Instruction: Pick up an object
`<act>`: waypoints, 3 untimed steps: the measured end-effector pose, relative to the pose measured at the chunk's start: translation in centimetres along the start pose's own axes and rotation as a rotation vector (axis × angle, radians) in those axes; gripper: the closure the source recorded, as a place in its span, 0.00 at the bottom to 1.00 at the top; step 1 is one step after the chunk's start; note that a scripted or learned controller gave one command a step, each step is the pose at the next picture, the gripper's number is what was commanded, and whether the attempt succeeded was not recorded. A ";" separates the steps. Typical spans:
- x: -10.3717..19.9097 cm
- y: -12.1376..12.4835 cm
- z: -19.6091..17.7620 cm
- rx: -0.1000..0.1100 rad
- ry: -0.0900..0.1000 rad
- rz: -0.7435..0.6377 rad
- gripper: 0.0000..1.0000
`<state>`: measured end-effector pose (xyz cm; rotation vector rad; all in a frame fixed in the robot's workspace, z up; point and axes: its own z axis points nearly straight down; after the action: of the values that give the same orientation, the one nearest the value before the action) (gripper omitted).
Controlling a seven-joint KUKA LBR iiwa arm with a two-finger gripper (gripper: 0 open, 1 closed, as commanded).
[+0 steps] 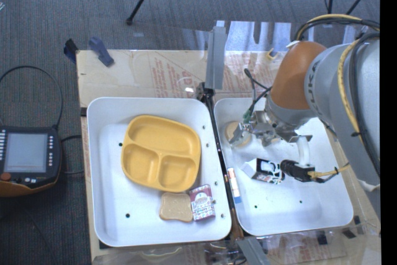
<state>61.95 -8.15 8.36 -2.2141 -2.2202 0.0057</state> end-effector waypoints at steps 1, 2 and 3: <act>-0.1 -1.7 0.0 0.001 -0.001 0.000 0.00; -1.9 2.4 -0.1 -0.001 -0.001 -0.002 0.00; -1.8 2.4 -0.7 0.004 0.000 -0.007 1.00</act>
<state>64.38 -9.94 9.02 -2.2039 -2.2259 0.0107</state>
